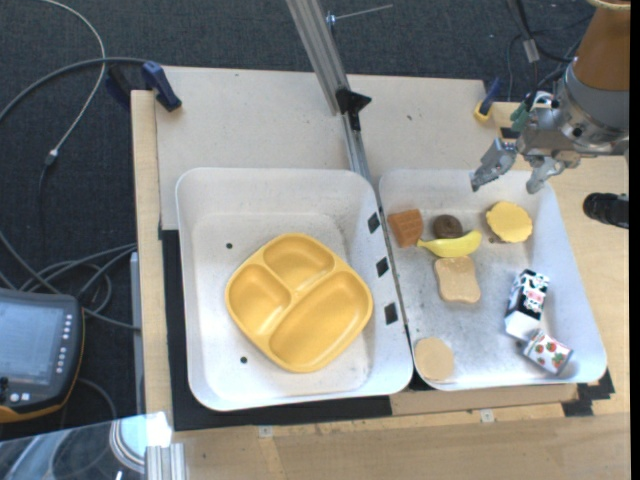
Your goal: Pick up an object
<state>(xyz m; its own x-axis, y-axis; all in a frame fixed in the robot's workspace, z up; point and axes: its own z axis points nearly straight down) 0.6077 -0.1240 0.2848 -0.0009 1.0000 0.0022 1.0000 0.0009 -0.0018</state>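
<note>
A grey screen device [38, 353] and black cables [60, 118] lie on dark carpet [200, 18] left of the wooden bench [260, 118]

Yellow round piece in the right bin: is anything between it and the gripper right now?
Nothing visible. The gripper hangs open above the far end of the right bin, and the yellow round piece lies just below it with bare bin floor between. The banana sits to its left, apart from it.

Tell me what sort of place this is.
Probably a robotics lab bench set up for grasping trials. A robot arm with its gripper hangs over two white bins, toy food such as a banana lies in one, and cables run across the floor.
</note>
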